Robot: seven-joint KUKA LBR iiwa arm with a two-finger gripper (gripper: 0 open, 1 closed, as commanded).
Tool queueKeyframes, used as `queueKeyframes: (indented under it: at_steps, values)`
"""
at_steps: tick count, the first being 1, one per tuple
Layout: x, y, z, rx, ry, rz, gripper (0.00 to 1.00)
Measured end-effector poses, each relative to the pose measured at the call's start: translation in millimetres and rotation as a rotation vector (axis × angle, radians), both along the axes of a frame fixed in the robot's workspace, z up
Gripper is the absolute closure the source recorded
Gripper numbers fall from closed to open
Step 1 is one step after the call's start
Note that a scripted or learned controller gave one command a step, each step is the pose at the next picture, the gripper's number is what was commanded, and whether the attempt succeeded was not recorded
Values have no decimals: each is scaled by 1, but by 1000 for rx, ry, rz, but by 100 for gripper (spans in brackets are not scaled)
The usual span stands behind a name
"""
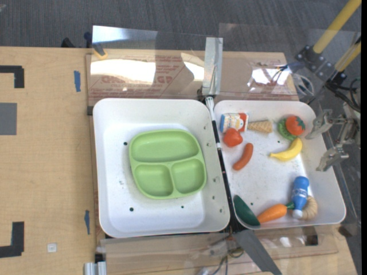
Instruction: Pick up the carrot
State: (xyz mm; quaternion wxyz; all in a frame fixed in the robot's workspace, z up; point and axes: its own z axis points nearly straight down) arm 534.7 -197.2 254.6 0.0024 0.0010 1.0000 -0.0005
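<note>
The orange carrot (272, 212) with a green top lies near the front edge of the right bin (330, 182), between a dark green piece (245, 211) and a blue bottle (299, 192). My gripper (324, 144) hovers over the right rim of that bin, well behind and to the right of the carrot. Its two fingers stand apart, open, with nothing between them.
The right bin also holds a banana (288, 150), a red sausage (243, 156), a red pepper (232, 137), a small can (233, 121), a cone (260, 126), a tomato (293, 126) and a tan pretzel (310, 209). A green divided plate (167, 164) lies in the left bin (109, 153).
</note>
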Motion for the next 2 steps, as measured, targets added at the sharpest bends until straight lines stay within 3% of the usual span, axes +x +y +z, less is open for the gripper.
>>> queueKeyframes:
  at_steps: [1,2]
  values:
    - [-18,-3,-150,-2,-6,94,0]
    - [45,85,-164,2,-12,17,0]
